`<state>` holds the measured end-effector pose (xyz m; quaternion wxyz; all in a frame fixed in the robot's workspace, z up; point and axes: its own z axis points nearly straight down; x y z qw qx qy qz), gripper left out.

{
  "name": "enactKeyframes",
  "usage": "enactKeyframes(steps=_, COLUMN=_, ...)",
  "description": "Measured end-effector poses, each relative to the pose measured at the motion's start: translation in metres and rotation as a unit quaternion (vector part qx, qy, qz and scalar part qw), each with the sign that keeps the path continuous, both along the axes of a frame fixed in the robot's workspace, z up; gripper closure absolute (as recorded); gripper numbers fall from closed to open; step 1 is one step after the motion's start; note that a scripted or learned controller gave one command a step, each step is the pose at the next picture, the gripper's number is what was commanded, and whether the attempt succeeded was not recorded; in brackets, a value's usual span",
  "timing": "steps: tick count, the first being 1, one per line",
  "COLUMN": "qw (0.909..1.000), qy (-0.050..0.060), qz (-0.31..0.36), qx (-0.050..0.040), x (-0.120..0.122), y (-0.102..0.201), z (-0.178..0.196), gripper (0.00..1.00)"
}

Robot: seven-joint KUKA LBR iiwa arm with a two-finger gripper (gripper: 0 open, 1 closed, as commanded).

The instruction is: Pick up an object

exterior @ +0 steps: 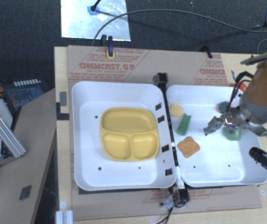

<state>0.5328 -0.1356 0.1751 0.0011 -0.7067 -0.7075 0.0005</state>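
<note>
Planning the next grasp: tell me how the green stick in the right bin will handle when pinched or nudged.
The green stick looks like a solid toy piece, so probably stiff and light. It lies flat on the right bin, so tipping seems unlikely; if rounded, a sideways nudge might roll it.

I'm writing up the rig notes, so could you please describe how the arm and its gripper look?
The arm is grey with a broad orange band above the wrist. Its gripper is dull grey metal, and a red cable runs beside the band.
</note>
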Motion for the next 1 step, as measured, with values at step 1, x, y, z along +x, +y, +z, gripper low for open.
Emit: enactKeyframes(steps=1, qw=1.0, qy=0.001, qz=0.0, qx=0.0001, x=-0.0004, y=0.0028, z=-0.0629, gripper=0.0)
